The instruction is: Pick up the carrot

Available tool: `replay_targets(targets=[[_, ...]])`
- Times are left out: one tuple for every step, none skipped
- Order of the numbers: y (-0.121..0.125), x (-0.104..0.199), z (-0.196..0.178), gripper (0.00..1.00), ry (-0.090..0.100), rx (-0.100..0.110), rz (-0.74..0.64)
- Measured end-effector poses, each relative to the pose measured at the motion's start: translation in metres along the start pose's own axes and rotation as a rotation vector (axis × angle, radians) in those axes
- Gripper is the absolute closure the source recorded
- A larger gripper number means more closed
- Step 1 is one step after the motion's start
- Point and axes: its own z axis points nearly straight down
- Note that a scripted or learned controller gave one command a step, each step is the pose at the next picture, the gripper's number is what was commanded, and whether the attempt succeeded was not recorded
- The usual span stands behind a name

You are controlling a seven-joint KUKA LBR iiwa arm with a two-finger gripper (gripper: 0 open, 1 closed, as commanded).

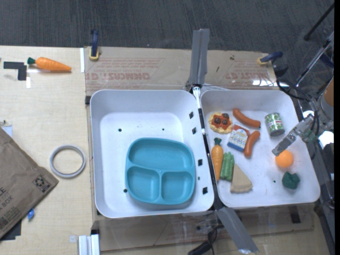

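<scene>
At the right bin's [305, 195] right edge the gripper [289, 141], state unclear, hovers by an orange [285, 160]; reaching left to the carrot [217, 158] seemingly comes next.

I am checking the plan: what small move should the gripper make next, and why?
Probably move left across the right white bin toward the orange carrot with green top, which lies by the bin's left wall beside the green cucumber. The grey two-finger gripper hangs above the orange ball, far from it.

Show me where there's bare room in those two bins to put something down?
Left bin: white floor all around the blue tray, widest behind it. Right bin: crowded on its left with the carrot and other food; a bare strip between sandwich and broccoli.
</scene>
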Motion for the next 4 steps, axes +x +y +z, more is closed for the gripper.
replay_targets(targets=[[0.006, -0.004, 0.074, 0.00, -0.002, -0.002, -0.264], [0.037, 0.005, 0.071, 0.00, -0.003, -0.001, 0.264], [-0.004, 0.002, -0.038, 0.00, -0.003, 0.000, 0.125], [0.018, -0.013, 0.074, 0.00, -0.004, -0.002, -0.051]])
